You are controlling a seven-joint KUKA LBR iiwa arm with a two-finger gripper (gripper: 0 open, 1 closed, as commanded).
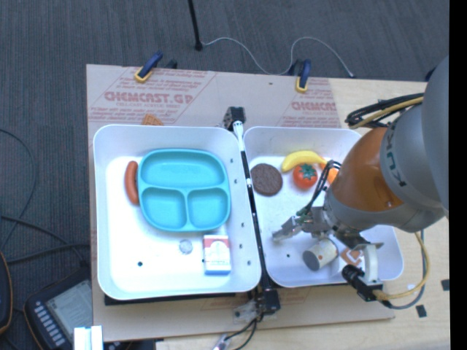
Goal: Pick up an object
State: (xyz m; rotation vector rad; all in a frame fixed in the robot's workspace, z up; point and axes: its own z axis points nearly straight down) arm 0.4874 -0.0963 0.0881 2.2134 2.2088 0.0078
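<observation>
In the right bin, my gripper hangs low over the white floor near the bin's middle, reaching left from the orange wrist band. Nothing shows in its grasp. Just below and right of it, a small grey-white cup lies on its side. At the bin's far side there is a brown round cookie, with a banana, a red tomato and an orange carrot piece to its right. The arm hides part of the right side of this bin.
The left bin holds a blue compartment tray, a sausage at its left, a small red-and-white box and a small clear disc. A small orange item sits right of the cup. Cables trail at the bench's front right.
</observation>
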